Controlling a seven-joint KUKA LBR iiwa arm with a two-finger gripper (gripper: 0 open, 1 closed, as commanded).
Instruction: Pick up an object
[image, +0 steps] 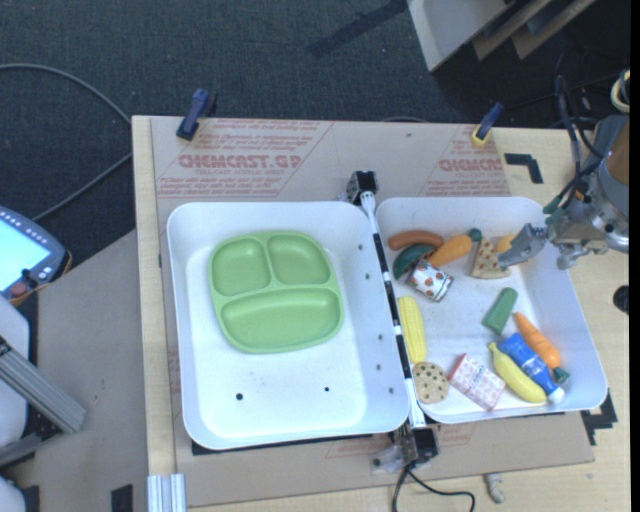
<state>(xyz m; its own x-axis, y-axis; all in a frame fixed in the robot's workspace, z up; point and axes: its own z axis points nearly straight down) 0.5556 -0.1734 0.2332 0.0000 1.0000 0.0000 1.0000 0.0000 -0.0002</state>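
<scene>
The gripper hangs over the upper right rim of the right bin, its fingers spread and holding nothing, which suits an approach before a grab. Just left of it, nearly under one fingertip, lies a tan wedge, probably the nearest target; further left sit a carrot and a can. Below the gripper lie a green block, a blue tube and a banana, loosely scattered so each can be reached alone. Far left, the other bin carries a green tray.
</scene>
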